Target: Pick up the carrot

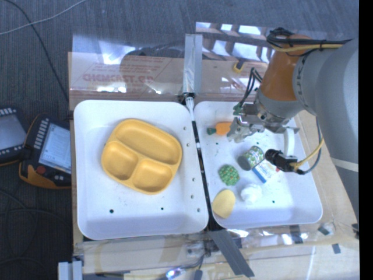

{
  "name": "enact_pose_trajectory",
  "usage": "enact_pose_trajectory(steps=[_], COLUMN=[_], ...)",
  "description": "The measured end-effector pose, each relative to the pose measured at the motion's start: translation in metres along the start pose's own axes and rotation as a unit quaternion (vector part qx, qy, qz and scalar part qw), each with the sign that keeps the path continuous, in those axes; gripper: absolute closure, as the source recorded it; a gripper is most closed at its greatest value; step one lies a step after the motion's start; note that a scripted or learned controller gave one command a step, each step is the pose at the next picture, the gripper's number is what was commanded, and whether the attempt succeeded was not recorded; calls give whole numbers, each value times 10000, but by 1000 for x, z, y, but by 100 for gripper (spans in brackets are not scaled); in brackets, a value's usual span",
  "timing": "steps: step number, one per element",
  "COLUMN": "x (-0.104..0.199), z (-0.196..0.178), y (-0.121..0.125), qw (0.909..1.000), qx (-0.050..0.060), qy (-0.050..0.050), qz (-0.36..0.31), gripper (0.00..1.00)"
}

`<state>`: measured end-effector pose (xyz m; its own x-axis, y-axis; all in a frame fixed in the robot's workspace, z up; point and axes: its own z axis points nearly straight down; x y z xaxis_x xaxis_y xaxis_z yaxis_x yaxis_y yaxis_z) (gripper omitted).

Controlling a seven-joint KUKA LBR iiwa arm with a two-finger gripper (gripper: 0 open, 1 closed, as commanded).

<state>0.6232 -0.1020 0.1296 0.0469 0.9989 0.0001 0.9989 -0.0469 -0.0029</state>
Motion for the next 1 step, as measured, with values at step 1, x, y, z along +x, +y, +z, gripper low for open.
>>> enact_pose_trajectory(steps=[1], x=[46], z=[-65], y=[20], qw=[9929], qx=[-1], qy=[-12], qz=[1190], gripper=[0])
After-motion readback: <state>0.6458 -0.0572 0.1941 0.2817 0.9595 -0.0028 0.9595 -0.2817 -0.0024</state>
